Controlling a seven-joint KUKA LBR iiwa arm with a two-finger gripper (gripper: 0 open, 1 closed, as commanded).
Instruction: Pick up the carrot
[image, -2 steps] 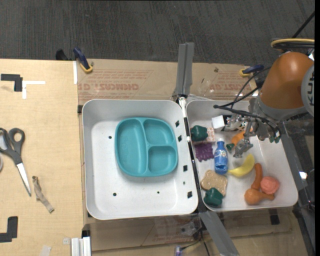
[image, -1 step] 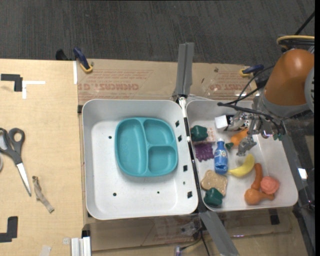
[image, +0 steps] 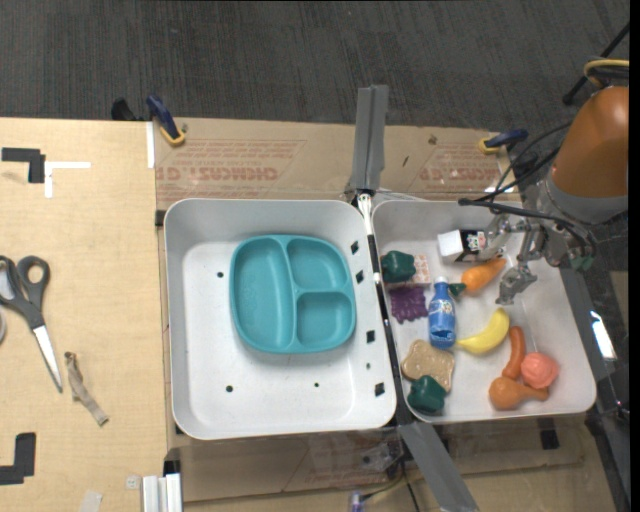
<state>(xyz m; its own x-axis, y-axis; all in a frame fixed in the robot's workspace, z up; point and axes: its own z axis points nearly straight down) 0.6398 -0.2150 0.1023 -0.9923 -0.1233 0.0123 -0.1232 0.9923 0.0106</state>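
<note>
The tool (image: 517, 283) hovers just right of the carrot (image: 482, 274) in the right bin (image: 580, 400), fingers' spread impossible to tell. Approach phase; next, centre over the carrot and descend.

Hand (image: 517, 272) low, arm from right.

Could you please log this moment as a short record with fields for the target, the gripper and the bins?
target: carrot, lying in the right bin, near its back
gripper: gripper low over the right bin, just right of the carrot
neighbours: banana, blue bottle
left bin: left bin holds a teal divided plate
</note>
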